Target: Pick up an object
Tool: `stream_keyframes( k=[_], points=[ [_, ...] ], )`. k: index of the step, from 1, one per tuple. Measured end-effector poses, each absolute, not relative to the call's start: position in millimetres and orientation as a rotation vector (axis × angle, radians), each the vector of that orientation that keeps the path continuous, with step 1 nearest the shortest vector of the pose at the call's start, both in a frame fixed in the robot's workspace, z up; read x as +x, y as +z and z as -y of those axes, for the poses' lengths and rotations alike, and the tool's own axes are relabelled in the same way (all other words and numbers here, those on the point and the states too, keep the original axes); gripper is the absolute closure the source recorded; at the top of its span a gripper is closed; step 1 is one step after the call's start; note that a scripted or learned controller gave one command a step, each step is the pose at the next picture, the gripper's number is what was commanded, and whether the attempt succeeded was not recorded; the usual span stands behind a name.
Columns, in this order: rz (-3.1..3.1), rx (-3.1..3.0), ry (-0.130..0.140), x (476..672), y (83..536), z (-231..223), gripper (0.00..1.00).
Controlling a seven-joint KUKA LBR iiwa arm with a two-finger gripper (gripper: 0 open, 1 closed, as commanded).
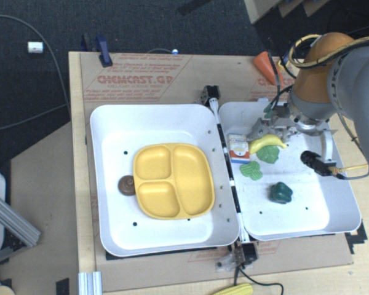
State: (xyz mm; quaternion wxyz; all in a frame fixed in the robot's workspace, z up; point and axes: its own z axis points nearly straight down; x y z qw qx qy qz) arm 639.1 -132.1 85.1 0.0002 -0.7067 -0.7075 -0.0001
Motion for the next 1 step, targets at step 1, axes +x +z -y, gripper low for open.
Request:
stream_keyframes(
  k=[1],
  points=[
    [2.222,-2.222,0.001,621.9,85.2,118.5,0.0]
  ],
)
